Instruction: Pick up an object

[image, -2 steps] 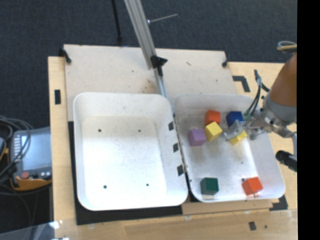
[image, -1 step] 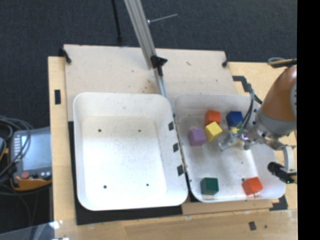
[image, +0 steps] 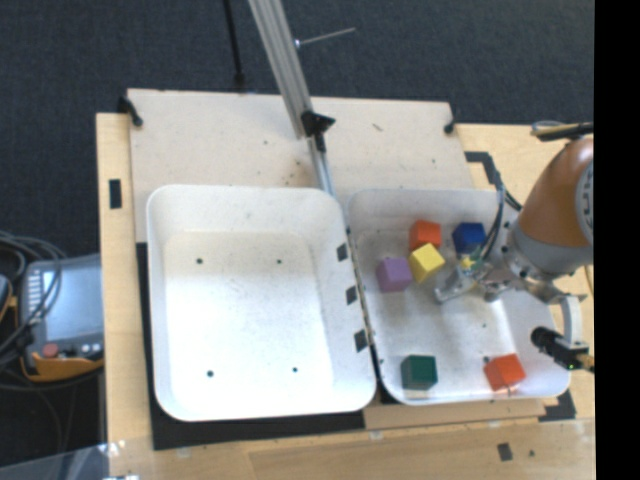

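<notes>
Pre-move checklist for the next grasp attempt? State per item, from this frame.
1. Gripper over the right bin: ok, it sits just right of the yellow cube.
2. Finger state: cannot tell, too small and blurred.
3. Object already held: cannot tell; no cube is visibly between the fingers.
4. Clutter near target: not ok. Yellow cube, purple cube, orange cube and blue cube sit bunched together.
5. Easier targets: ok. Green cube and the second orange cube lie apart near the front wall.
6. Left bin free of the arm: ok.
</notes>
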Motion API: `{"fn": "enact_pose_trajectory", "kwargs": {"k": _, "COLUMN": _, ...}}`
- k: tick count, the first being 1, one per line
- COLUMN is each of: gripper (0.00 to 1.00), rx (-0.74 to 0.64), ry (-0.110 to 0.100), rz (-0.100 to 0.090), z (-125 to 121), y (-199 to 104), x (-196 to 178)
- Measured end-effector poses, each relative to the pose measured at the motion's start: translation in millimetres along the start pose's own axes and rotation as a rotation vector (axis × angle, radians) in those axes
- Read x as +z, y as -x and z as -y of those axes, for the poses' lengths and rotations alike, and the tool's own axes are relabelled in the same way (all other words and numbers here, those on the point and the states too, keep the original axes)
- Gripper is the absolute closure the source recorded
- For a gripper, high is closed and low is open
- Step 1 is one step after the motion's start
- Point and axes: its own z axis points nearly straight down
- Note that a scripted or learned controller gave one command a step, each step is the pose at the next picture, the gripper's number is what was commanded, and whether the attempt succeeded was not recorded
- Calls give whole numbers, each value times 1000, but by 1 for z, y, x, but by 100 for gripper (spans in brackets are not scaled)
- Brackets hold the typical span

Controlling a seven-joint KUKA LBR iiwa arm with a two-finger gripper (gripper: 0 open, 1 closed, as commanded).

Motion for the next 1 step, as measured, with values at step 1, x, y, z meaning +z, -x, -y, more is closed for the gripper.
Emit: {"fn": "enact_pose_trajectory", "kwargs": {"k": 1, "gripper": 100, "rx": 4, "ry": 6, "rz": 0, "z": -1, "y": 1, "x": -12}}
